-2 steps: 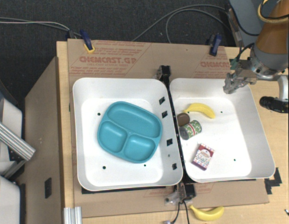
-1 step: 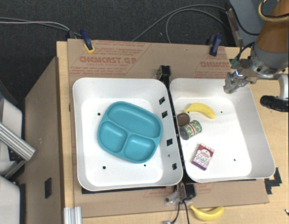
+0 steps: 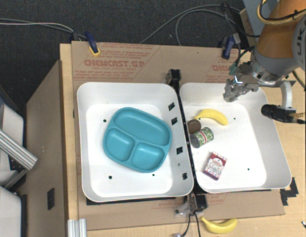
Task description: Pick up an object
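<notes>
The right bin (image 3: pixel 261 147) holds a yellow banana (image 3: pixel 212 116), a brown round object (image 3: pixel 193 126), a small green-labelled can (image 3: pixel 202 136) lying on its side, and a red and white box (image 3: pixel 214 166). My gripper (image 3: pixel 235 90) hangs over the far edge of the right bin, above and to the right of the banana, apart from all the objects. Nothing shows between its fingers.
The left bin (image 3: pixel 94 177) carries a teal divided plate (image 3: pixel 137 138). A black divider (image 3: pixel 180 127) runs between the bins. A second banana (image 3: pixel 221 224) lies on the cardboard in front of the bins. Blue clamps (image 3: pixel 92 43) and cables sit at the back.
</notes>
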Available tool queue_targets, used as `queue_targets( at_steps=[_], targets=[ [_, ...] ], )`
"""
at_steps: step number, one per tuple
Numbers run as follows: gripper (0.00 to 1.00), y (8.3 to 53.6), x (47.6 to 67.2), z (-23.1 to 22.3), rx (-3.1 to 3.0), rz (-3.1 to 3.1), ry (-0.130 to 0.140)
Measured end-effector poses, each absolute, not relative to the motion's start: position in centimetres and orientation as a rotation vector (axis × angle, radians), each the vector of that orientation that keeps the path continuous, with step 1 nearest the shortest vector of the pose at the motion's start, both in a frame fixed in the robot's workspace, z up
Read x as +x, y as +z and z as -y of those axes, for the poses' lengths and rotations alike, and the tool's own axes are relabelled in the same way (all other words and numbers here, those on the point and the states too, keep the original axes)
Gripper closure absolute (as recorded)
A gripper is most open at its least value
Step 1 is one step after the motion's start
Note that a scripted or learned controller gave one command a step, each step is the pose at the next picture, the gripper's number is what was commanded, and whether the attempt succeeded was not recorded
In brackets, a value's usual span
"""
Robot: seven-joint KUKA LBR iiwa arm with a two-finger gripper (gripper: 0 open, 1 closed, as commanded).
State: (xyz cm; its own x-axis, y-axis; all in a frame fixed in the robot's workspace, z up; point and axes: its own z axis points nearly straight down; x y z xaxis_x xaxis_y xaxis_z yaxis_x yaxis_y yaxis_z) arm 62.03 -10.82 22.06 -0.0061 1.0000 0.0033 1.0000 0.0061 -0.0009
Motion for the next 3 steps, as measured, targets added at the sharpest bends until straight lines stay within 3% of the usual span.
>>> queue_targets(
  at_steps=[1,3],
  targets=[
    [1.0,21.9,60.0,6.4,-2.213,2.224,0.001],
    [1.0,23.3,58.3,-4.7,-2.211,2.227,-0.002]
  ],
)
